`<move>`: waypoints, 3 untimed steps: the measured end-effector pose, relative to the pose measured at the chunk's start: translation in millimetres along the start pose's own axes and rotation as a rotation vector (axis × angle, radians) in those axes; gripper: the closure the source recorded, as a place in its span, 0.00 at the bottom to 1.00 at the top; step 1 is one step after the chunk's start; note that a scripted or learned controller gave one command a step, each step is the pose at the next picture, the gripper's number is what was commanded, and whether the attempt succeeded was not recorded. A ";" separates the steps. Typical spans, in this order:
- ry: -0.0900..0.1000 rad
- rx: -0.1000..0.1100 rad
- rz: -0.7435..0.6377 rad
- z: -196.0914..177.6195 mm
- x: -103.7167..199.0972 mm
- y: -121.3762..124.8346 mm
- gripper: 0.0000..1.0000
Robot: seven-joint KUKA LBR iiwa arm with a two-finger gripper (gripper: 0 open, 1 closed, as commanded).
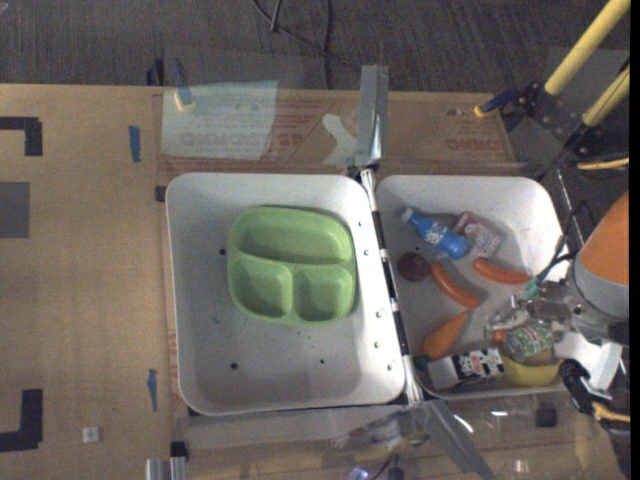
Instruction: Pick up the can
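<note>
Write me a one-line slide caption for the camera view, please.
Gripper low over the right bin, above a can among toy food; green plate in the left bin.

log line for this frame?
gripper low in right bin | over can | grasp unconfirmed | green tray in left bin

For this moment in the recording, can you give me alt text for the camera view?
The gripper sits low over the near right corner of the right bin, above a can beside a yellow object and a small carton. That bin also holds a blue bottle, hot dogs and a carrot. The left bin holds a green divided plate.
</note>
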State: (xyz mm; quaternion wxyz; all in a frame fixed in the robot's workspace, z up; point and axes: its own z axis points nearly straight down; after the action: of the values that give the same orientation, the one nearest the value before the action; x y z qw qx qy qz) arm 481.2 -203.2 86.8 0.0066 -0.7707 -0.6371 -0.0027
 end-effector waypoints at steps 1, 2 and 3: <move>-0.005 -0.002 0.005 -8.2 -3.5 0.6 1.00; -0.001 0.001 0.002 -7.7 -1.1 0.6 0.00; -0.003 0.003 0.006 -14.8 -3.4 0.4 1.00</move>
State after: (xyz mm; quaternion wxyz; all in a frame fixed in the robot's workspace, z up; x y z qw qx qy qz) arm 481.0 -206.9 101.6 0.0070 -0.7725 -0.6350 -0.0005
